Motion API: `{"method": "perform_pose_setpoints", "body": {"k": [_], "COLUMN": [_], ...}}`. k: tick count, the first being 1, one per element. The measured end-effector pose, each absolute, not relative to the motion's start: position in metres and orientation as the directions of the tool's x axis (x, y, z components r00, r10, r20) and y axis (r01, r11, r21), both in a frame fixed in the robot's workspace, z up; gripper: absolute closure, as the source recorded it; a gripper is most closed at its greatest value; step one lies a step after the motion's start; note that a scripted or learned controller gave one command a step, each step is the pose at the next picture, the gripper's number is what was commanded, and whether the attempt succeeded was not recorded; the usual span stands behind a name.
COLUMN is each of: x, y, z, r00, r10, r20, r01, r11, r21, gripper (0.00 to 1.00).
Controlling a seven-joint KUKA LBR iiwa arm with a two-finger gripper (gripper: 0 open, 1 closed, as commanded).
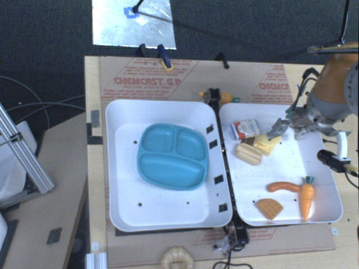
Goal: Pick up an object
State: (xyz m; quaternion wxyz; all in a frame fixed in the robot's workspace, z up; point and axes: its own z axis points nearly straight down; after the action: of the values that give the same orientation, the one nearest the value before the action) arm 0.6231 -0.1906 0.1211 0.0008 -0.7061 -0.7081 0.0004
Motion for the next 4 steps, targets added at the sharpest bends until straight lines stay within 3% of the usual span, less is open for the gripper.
{"method": "perform_pose_setpoints", "body": {"k": [1,2,3,4], "x": [0.627,0.631,0.632,0.641], "y": [-0.189,-0.190,-0.200,-0.204], "z": [0.087,0.104,0.156,0.218], "r00": [-0.002,-0.005,-0.003,-0.005], "r10": [1.000,1.000,1.000,1.000], "r20": [0.001,-0.002,-0.003,-0.003], "r01": [1.000,1.000,1.000,1.000], "r11": [0.002,0.005,0.003,0.005], "r21": [0.010,0.024,0.007,0.009], "gripper": [0.00,1.00,1.00,1.00]}}
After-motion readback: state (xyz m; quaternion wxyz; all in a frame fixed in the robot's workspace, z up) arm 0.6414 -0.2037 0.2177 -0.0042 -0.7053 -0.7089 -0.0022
